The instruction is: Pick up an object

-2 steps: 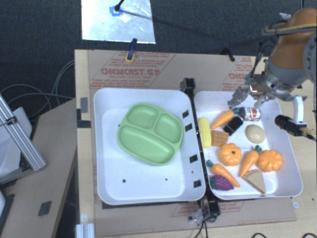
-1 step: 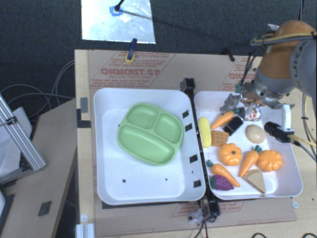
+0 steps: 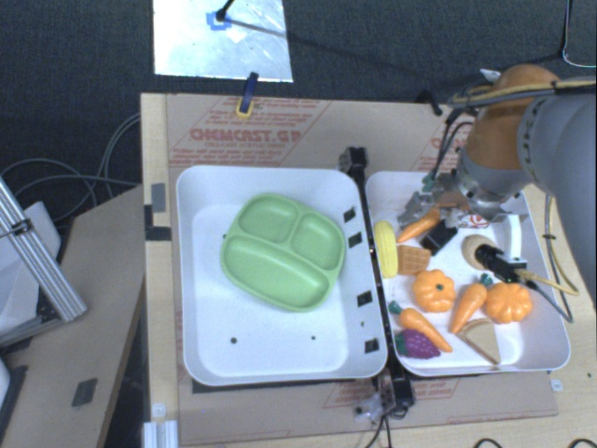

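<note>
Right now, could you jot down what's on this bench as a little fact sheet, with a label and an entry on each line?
Left bin: holds a green divided plate
Right bin: holds toy food
Toy food seen: two small pumpkins, carrots, purple grapes, a yellow corn cob
Arm: reaches in from the right, over the right bin's far end
Hand: low over the right bin, an orange carrot-like piece right at it; whether it grips is unclear
</note>
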`<state>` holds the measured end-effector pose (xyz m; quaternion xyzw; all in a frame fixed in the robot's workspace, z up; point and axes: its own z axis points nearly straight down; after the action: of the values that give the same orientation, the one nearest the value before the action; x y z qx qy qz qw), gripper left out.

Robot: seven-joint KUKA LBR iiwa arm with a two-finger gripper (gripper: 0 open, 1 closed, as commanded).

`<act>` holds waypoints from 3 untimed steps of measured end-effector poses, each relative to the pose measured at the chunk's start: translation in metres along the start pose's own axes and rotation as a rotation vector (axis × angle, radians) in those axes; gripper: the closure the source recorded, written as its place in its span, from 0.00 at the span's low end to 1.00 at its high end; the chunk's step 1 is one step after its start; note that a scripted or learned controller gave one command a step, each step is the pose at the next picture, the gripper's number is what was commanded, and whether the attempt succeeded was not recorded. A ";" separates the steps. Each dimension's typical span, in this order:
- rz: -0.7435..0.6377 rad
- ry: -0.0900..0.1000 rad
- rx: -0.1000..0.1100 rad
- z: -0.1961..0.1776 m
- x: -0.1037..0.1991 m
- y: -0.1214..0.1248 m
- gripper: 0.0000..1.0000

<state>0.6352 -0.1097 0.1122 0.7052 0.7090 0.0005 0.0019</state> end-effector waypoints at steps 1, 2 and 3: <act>0.002 -0.003 -0.021 0.003 -0.001 0.007 0.00; 0.000 -0.006 -0.028 -0.007 -0.002 0.009 1.00; 0.000 0.001 -0.004 -0.069 0.004 0.007 1.00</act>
<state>0.6415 -0.1051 0.1808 0.7052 0.7090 0.0022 0.0027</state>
